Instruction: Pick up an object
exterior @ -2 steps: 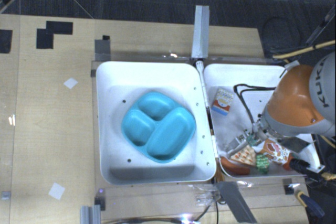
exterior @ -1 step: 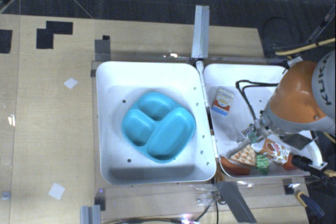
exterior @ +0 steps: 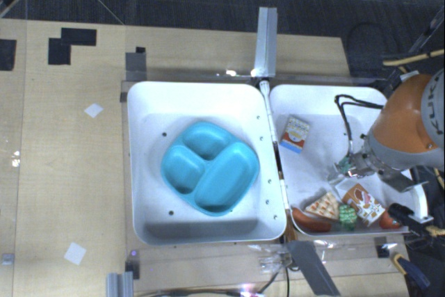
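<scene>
**Arm low over right bin, finger state unreadable**

Camera view: the gripper sits low in the right bin, mostly masked by the orange wrist; can't tell if it's apart or together, nothing visibly held. Just below it, a flat snack packet, orange-red print, lies tilted. Beside that along the front wall: waffle-pattern piece, green item, red sausage-like item, partly overlapping. Small carton lies apart. Left bin holds a blue divided tray.
</scene>
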Available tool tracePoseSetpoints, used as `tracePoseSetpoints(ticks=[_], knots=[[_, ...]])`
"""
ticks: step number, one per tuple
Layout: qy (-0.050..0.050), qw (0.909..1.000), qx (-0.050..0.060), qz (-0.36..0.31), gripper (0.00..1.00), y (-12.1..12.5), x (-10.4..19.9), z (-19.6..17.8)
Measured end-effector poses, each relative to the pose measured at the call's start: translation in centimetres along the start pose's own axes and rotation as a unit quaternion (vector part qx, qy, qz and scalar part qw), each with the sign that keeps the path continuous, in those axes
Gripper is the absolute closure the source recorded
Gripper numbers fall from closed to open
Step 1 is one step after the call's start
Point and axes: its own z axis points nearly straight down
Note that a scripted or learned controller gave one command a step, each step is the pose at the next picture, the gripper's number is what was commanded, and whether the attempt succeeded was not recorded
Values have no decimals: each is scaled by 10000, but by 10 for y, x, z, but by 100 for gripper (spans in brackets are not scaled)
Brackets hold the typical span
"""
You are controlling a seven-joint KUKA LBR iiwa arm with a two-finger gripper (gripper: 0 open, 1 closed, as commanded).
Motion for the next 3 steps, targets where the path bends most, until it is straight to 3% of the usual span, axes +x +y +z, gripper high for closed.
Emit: tracePoseSetpoints(ticks=[1,2,3], knots=[[4,9999,41,-143,100,20,3,-122],[0,9999,44,160,100,86,-46,-120],[-1,9999,43,157,0,86,-46,-120]])
